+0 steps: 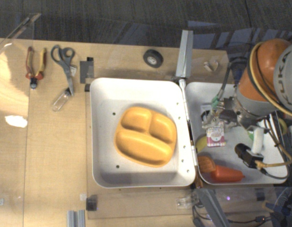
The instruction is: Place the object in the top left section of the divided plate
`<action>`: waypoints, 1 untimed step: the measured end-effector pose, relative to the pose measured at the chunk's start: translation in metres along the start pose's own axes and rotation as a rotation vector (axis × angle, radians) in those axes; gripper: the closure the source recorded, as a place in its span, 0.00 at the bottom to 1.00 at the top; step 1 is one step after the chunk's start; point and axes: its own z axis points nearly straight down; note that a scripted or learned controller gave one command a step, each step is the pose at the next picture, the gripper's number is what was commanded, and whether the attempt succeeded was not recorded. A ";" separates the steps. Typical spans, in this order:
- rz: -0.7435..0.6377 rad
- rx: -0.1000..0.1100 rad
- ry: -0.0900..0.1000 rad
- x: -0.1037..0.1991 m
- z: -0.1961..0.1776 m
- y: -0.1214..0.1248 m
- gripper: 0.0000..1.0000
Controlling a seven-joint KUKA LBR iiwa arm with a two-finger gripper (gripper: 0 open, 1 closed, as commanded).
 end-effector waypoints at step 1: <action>-0.110 0.000 0.001 0.063 -0.039 0.019 1.00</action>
